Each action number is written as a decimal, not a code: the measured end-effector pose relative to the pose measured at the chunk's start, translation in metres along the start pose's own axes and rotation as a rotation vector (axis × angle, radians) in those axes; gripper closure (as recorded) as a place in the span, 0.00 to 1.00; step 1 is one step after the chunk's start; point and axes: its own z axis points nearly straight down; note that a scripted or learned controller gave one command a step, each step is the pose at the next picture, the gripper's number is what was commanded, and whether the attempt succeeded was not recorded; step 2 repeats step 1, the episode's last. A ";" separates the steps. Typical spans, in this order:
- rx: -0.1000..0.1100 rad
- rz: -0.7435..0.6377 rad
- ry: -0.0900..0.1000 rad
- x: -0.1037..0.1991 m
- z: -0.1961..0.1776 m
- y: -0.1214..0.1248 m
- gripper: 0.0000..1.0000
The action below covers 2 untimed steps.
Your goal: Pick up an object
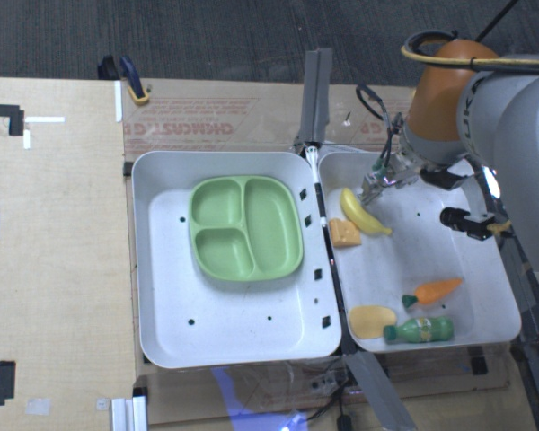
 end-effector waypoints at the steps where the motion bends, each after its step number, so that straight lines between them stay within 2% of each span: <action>1: -0.001 0.015 0.000 -0.037 -0.038 -0.016 0.00; 2: -0.001 0.015 0.000 -0.037 -0.038 -0.016 0.00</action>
